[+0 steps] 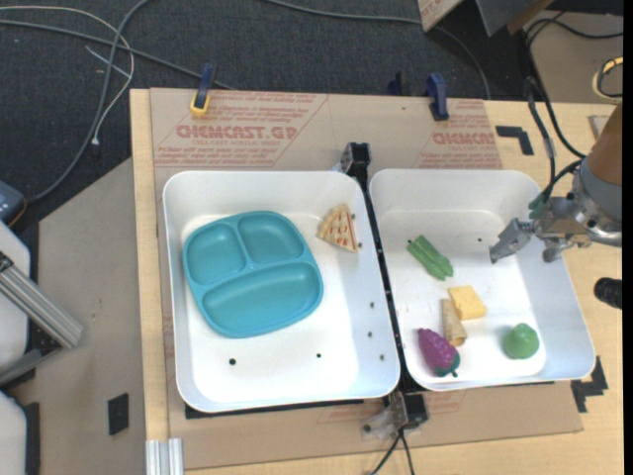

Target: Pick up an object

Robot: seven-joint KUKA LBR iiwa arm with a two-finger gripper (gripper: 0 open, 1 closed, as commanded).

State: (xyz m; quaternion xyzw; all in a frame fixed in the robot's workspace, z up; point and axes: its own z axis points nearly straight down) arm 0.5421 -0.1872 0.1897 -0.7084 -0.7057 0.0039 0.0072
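Camera view: the gripper (pixel 529 241) hangs over the right bin (pixel 401 265), near its far right wall, jaws spread wide and empty. Nearest it lies the green pea pod (pixel 429 256), flat on the bin floor toward the middle. Probably a light, rigid, smooth plastic toy, it is best pinched across its narrow width at mid-length.

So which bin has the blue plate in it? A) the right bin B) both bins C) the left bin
C: the blue plate lies in the left bin, next to a sandwich piece; the right bin holds small toy foods instead.
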